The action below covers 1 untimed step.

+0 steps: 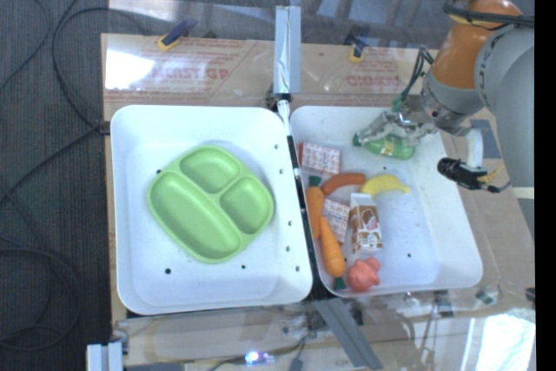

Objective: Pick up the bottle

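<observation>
A small green bottle (393, 149) lies on its side near the far edge of the right bin (447, 248). My gripper (382, 132) is down in that bin, right over the bottle's far side and touching or almost touching it. The grey arm with its orange band comes in from the upper right. Part of the bottle's top edge is hidden by the gripper's metal parts.
In the right bin, nearer than the bottle, lie a red-white sachet (320, 157), a sausage (343, 182), a banana (385, 184), a carrot (328, 243), a small carton (366, 226) and a red fruit (364, 274). A green divided plate (211, 202) sits in the left bin (130, 274).
</observation>
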{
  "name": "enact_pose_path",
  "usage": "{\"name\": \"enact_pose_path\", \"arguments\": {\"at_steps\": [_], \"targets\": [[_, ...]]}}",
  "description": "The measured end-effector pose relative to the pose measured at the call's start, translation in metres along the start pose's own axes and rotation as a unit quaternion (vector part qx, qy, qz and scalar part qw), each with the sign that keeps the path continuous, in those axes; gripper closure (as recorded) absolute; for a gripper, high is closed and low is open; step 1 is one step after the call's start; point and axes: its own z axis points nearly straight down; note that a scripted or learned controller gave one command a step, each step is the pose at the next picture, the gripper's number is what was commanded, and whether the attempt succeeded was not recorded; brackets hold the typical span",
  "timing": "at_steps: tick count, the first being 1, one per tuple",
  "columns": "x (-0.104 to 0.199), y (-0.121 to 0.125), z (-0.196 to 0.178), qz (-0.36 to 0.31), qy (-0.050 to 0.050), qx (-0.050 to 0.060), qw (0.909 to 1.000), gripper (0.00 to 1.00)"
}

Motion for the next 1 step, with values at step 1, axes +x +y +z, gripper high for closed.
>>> {"name": "enact_pose_path", "arguments": {"at_steps": [1], "targets": [[-0.0095,0.0032,0.0193,0.076,0.005,0.010,0.9971,0.00]]}}
